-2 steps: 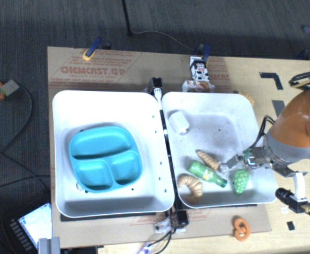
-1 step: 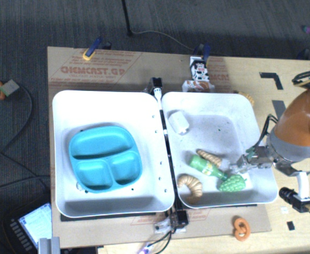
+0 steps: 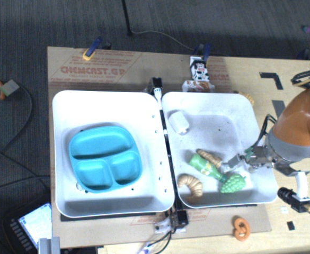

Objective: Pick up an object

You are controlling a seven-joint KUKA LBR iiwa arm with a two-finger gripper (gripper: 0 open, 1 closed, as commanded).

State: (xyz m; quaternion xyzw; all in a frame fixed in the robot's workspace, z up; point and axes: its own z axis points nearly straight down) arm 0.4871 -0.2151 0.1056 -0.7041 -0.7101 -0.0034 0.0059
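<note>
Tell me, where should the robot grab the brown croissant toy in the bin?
Probably across the middle of the croissant, coming straight down from above. It lies flat in the right bin near the front wall, curved like a crescent, and its middle looks fattest and easiest to pinch. The green toy and the gripper sit to its right, apart from it.

Toys (image 3: pixel 213 168) crowding right bin's (image 3: pixel 218 102) front

only readable bit is red print on the board (image 3: pixel 99 67) above the left bin, looks like "chemcast gp", kinda blurry. nothing else legible.
</note>
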